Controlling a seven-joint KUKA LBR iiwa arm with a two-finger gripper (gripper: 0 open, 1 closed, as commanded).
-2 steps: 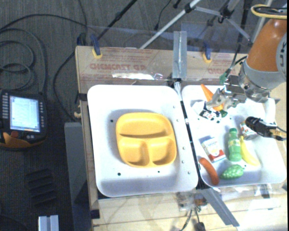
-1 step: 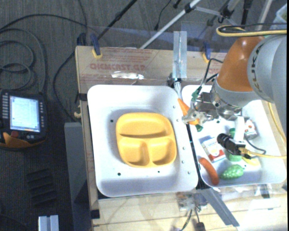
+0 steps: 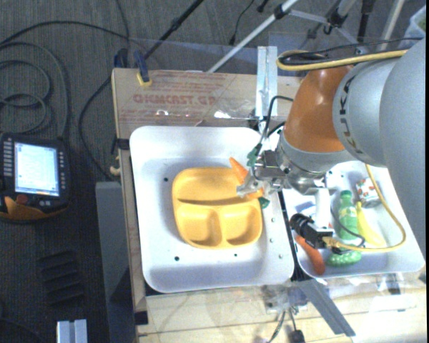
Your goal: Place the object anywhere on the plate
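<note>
A: Eyes on the left bin [image 3: 150, 263], 1 yellow plate [image 3: 216, 216] sitting in it, 3 compartments, 1 long one across the top and 2 smaller ones below.

B: And the gripper [image 3: 256, 184] is right at the plate's upper right corner, hanging over the rim.

A: Is it carrying?

B: There's an orange object [image 3: 238, 168] poking out up and to the left of the fingertips, looks like a small carrot-shaped piece. Its lower end runs in under the gripper, so I'd call it clamped between the fingers, though the contact itself is partly hidden.

A: Describe the piece.

B: Slim, tapered, bright orange, smooth, toy-like. Its long axis runs on a slant, from upper left down to lower right, toward the wrist.

A: So where does it sit against the plate?

B: Over the plate's top right edge, its free end just beyond the rim of the long compartment. The plate's middle lies down and to the left of the gripper.

A: So the call?

B: My read: a short carry leftward over the long compartment, then let go. Drop now and it could tip off the rim into the bin.

A: Right bin [image 3: 407, 252]?

B: Clutter, green and yellow items, not in play.
</note>
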